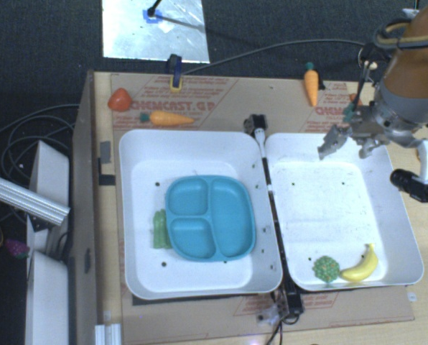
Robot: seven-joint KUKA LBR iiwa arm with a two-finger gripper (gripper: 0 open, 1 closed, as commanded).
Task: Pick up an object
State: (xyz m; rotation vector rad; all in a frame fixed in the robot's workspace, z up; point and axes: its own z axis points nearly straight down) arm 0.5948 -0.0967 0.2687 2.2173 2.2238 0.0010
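A: Camera view, any writing? 
B: Red print on the cardboard [199, 95] under the bins. It looks like "CHEMCAST", followed by letters I can't make out. More red letters sit at 1 o'clock, partly hidden by the arm.

A: And the things to pick?
B: In the right bin [386, 192], at its 6 o'clock corner, lies a banana [360, 266]. Its long axis runs from 8 o'clock up to 2 o'clock, tip toward 2. Touching it at 9 o'clock is a green broccoli [327, 269], round, with no clear axis.

A: The left bin [146, 164]?
B: A blue tray [210, 217] with three compartments, and a green piece [160, 230] just beside its 9 o'clock edge, long axis running 12 to 6.

A: The gripper [349, 142]?
B: Over the right bin's 12 o'clock rim, fingers spread apart, nothing between them, well apart from the banana.

A: Outside the bins?
B: On the cardboard, a carrot [167, 118] lying 9 to 3, a tomato [119, 100] near it, and another carrot [312, 85] pointing to 6.
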